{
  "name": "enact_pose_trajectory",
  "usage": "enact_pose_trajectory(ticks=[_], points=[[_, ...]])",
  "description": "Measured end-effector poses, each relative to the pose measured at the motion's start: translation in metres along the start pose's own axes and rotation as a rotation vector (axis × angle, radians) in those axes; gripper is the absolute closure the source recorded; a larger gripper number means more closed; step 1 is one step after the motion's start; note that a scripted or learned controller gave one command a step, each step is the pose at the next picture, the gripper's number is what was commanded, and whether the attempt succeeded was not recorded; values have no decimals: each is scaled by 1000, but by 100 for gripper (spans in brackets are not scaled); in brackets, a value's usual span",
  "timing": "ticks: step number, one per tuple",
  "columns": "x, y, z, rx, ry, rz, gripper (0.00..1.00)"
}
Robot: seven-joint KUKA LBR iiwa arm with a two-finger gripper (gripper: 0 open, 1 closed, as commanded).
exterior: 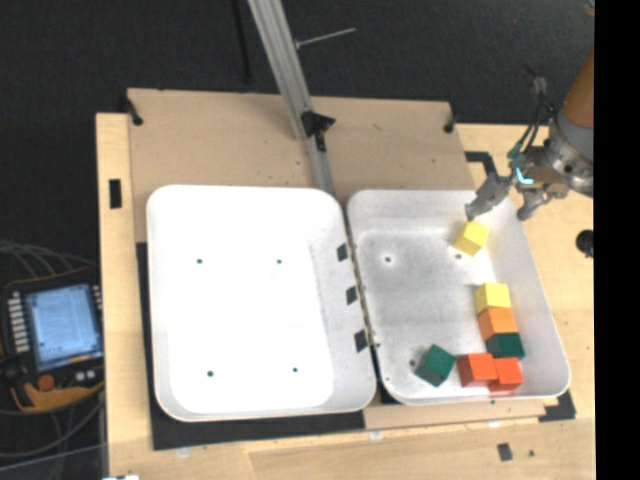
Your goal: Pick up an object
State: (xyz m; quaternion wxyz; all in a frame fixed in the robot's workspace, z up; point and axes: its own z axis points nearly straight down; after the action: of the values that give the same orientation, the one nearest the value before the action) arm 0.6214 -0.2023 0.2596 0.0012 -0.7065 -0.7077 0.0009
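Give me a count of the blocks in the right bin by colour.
Yellow blocks: 2
Orange blocks: 3
Green blocks: 2
Total: 7, all in the right bin

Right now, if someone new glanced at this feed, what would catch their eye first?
Probably the bright blocks in the right bin: a lone yellow block near its far right corner, with the gripper poised just above and beside it. Next, the cluster along the bin's right wall and near corner: a yellow cube, orange blocks and two green blocks.
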Motion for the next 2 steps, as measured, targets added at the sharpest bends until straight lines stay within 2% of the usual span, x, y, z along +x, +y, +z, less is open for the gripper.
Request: enact_pose_trajectory(ticks=[1, 2], points=[[0, 1, -3, -4, -4, -2, 0], [-1, 10, 53, 0, -2, -4, 0]])
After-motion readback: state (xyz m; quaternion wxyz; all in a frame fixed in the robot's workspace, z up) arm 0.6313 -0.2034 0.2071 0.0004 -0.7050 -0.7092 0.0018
